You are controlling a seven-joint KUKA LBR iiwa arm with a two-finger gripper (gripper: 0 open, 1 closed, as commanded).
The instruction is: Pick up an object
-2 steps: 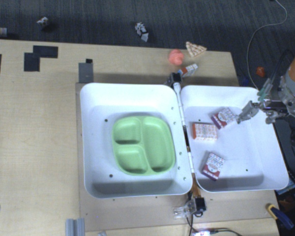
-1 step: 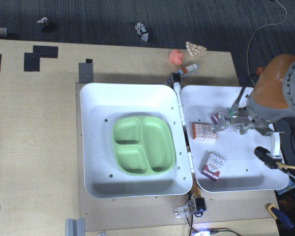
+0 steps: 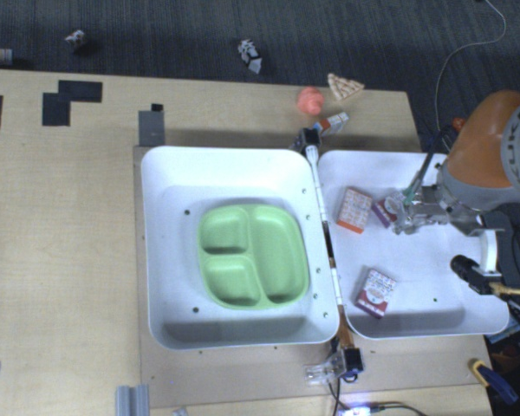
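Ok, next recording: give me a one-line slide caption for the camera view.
KUKA arm's gripper low in the right bin near two small cartons; green divided tray in the left bin.

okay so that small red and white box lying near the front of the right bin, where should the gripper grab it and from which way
Probably straight from above, closing across the short sides of the small red and white box. It lies flat on the right bin floor with bare floor all round, apart from the orange box, so the gripper has room.

Green tray (image 3: 251, 254), white bins (image 3: 169, 232), orange-banded arm (image 3: 494, 141)
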